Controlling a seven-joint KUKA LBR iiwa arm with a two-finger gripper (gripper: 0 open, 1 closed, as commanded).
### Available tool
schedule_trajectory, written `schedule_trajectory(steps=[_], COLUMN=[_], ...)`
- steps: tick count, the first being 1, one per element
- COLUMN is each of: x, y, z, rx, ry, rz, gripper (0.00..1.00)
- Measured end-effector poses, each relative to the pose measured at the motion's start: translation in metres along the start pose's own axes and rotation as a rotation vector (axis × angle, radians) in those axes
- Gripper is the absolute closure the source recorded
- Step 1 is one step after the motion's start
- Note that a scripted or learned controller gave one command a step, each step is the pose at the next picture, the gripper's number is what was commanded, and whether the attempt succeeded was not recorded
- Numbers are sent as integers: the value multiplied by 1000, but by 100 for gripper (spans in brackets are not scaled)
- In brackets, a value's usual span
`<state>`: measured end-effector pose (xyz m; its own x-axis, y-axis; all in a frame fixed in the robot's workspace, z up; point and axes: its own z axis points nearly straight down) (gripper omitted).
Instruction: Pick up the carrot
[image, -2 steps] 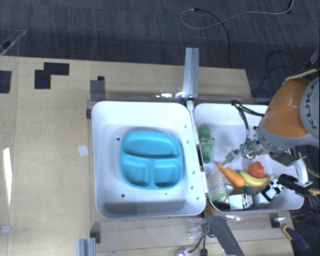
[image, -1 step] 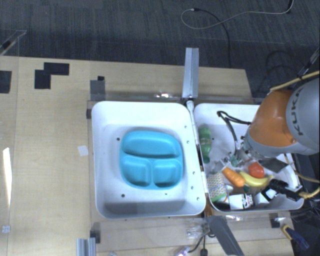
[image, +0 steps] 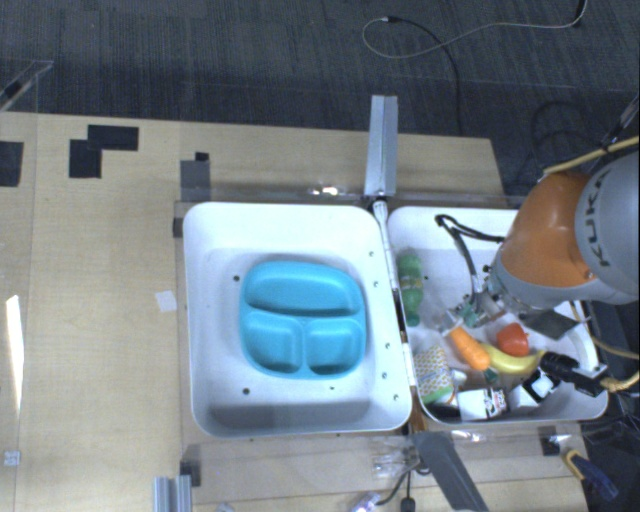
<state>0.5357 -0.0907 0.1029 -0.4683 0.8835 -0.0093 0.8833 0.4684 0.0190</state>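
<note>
The tabletop (image: 90, 300) carries two shallow white bins side by side. The left bin (image: 215, 400) holds a blue divided tray (image: 300, 315). The right bin (image: 590, 408) holds the clutter and receives the arm (image: 560, 240), which enters from the right side of the view with its orange band above the wrist.

Status, as a judgement: the pick is not done. The carrot (image: 467, 349) lies on the floor of the right bin, near the middle of that bin and toward its front half. It does not appear lifted, and it does not sit between any visible fingers. The pincer (image: 475, 308) hangs just above and behind the thick end of the carrot, close to it. Its state cannot be told: the wrist body and cabling hide the tips. What remains is the closing on the carrot, if not yet made, and the lift clear of the bin.

Carrot orientation: the long axis runs diagonally, from upper left to lower right in the view. The lower right end touches or lies against a yellow banana (image: 512, 362). A red tomato (image: 514, 340) sits just beside it on the right. A green vegetable (image: 410, 280) lies near the dividing wall, apart from the carrot. A speckled packet (image: 433, 372) lies in front of it.
</note>
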Motion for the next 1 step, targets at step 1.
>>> schedule_trajectory(steps=[1], x=[28], y=[86], z=[-124], rx=[12], ry=[5], rz=[81], gripper=[100])
